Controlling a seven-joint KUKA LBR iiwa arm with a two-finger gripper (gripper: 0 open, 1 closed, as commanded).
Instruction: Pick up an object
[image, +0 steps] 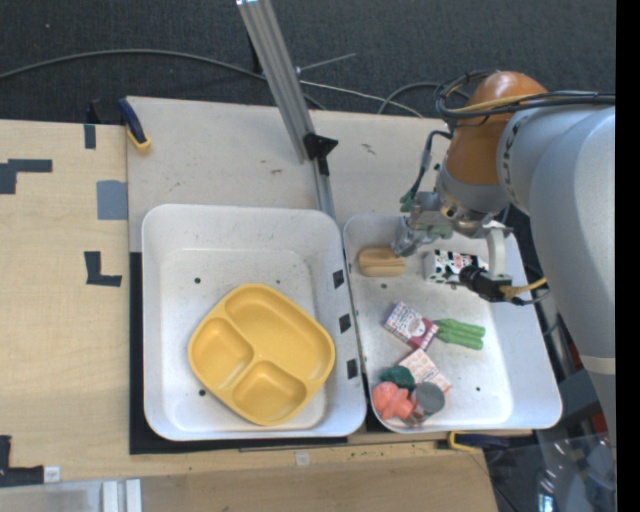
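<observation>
My gripper (407, 238) hangs low over the far end of the right bin (520, 395), under the grey arm and its orange band. Just below and left of it lies a tan, bread-like block (380, 262), very close to the gripper tip; I cannot see whether they touch. A black-and-white patterned item (451, 266) lies just to the gripper's right. Further down the bin are a pink box (407, 322), a green piece (461, 333), a pink card (427, 369), an orange-pink toy (392, 401), a grey disc (430, 398) and a dark green bit (398, 377).
The left bin (170, 250) holds a yellow divided plate (262, 352). A slanted metal pole (283, 75) rises behind the bins, its base near the wall between them. The arm's body covers the right bin's far right corner.
</observation>
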